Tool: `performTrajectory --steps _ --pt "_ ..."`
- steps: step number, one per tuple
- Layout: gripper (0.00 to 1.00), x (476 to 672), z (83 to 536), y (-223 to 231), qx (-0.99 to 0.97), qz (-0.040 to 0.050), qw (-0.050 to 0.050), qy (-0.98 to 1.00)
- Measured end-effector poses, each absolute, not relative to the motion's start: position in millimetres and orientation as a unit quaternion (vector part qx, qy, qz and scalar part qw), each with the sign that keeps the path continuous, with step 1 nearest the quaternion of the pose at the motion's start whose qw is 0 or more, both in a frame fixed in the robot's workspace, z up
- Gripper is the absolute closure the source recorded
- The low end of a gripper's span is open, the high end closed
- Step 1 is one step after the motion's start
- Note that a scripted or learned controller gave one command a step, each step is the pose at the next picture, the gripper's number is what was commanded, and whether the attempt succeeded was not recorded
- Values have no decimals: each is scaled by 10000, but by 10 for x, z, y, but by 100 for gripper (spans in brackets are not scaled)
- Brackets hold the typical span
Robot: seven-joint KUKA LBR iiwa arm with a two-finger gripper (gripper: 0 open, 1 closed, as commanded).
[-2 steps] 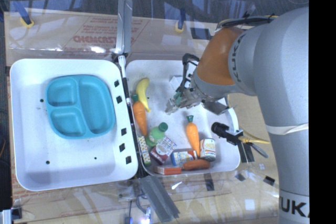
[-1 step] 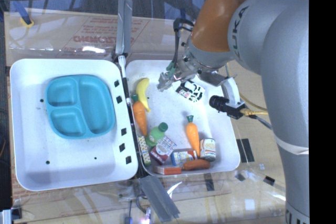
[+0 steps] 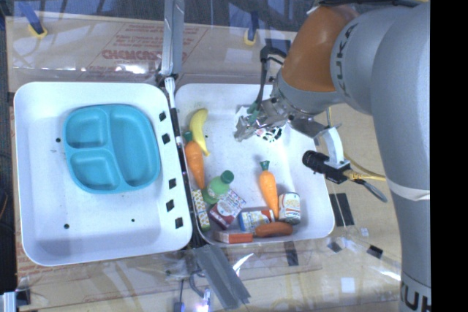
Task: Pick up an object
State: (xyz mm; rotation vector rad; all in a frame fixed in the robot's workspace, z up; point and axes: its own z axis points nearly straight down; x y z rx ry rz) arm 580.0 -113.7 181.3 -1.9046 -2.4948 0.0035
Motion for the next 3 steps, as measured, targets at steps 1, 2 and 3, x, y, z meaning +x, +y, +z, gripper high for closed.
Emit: performTrajectory --steps 1,2,3 --pt "0 5800 1813 -1136 -6067 11 15 -7949" --pt "0 5561 922 -981 -5816 14 -9 -8135" --pt "100 5564 1020 -971 -5798 12 0 -8148"
